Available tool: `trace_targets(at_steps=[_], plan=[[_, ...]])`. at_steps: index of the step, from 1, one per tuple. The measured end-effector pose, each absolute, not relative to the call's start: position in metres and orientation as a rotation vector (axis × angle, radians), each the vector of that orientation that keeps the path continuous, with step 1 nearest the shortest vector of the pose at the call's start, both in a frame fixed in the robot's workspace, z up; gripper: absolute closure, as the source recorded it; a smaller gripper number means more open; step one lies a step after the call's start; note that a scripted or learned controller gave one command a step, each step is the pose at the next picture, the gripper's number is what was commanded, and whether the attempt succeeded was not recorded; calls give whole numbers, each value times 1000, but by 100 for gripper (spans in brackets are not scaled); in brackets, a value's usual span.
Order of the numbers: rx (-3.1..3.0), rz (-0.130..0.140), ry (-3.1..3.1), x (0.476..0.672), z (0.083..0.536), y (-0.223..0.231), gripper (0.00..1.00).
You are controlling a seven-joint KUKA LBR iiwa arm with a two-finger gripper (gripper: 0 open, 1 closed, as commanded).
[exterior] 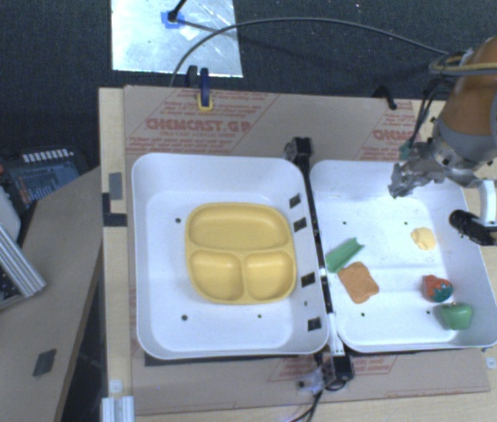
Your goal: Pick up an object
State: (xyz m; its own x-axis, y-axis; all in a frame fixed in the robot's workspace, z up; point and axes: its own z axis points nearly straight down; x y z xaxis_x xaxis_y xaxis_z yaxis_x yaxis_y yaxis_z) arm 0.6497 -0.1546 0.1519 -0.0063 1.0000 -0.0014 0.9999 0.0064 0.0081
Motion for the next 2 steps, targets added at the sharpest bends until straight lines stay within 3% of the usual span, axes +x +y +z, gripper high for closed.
trace_targets(at_steps=[2], plan=[[2209,7,2222,651,262,-158,100]])
